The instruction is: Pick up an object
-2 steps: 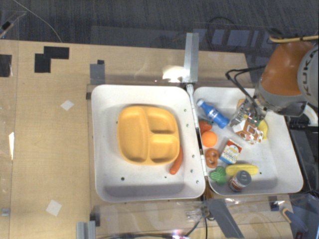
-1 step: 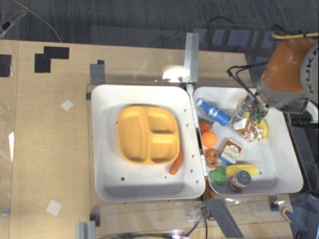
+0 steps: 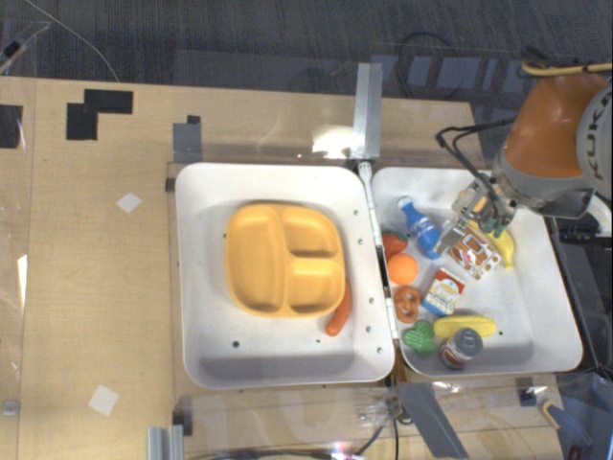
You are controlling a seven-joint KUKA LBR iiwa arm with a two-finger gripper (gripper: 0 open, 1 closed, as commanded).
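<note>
- My gripper (image 3: 476, 217), metal two-finger type on grey arm with orange band (image 3: 551, 127), sits low over the right shallow white bin (image 3: 560, 305), upper middle part.
- Can't tell from this angle how the gripper is set, and can't tell if anything is held.
- Red-and-white printed carton (image 3: 476, 250) is right under my gripper, touching or nearly so; can't tell which.
- Blue plastic bottle with white cap (image 3: 420, 226) just to the camera-left of my gripper.
- Small yellow banana-shaped piece (image 3: 505, 248) just beside it, on the arm side.
- Orange round ball (image 3: 403, 269) further camera-left and nearer the camera, by the bin divider.
- Small blue-and-red juice-box carton (image 3: 442, 291) nearer the camera from my gripper.
- Red pretzel-like ring (image 3: 407, 302), green lumpy toy (image 3: 418, 335), yellow banana (image 3: 465, 327), dark round can (image 3: 462, 347) all well toward the camera-side end of the bin.
- Left shallow white bin (image 3: 201, 353) well apart from my gripper: yellow divided plastic plate (image 3: 283, 257) with orange carrot-like stick (image 3: 337, 316) against its corner.
</note>
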